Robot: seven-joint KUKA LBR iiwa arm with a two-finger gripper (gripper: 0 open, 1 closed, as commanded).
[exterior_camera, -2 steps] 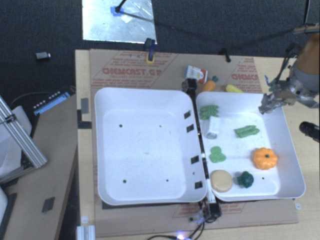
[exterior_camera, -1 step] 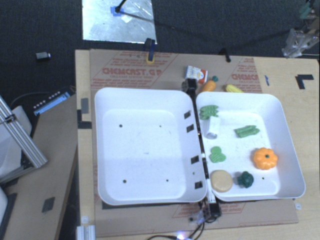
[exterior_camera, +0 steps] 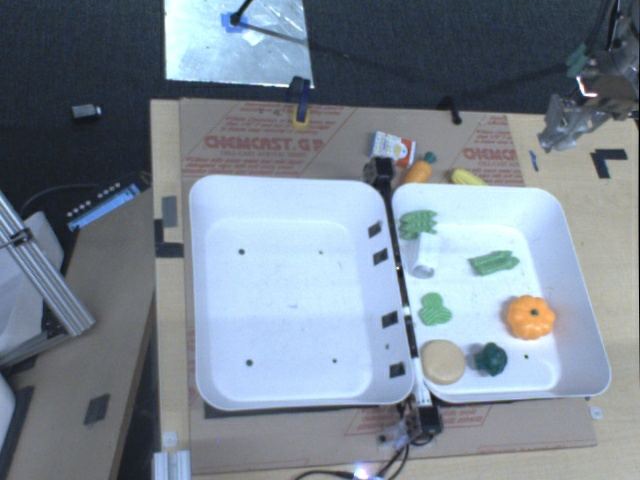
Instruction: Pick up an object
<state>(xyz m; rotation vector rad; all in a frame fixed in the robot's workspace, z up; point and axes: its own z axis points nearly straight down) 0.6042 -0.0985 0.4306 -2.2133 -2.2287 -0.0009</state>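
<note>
Claw (exterior_camera: 568,128) sits at the upper right, above the tabletop (exterior_camera: 250,133) and off the bins; we can't tell its state, too blurry. We see nothing between it and the objects. Right bin (exterior_camera: 575,258) holds all the pickable items: orange pumpkin (exterior_camera: 529,317) near the right wall, dark green broccoli-like piece (exterior_camera: 490,359) and round tan cookie (exterior_camera: 443,361) along the front edge, small green leafy piece (exterior_camera: 434,310) above the cookie, green bean pod (exterior_camera: 493,262) mid-bin, another green leafy piece (exterior_camera: 417,223) at the back left, with a white cylinder (exterior_camera: 425,256) just below it. Left bin (exterior_camera: 215,208) has only its white floor. Behind the bins on the tabletop we note a carrot (exterior_camera: 416,172) and a yellow piece (exterior_camera: 466,178).
</note>
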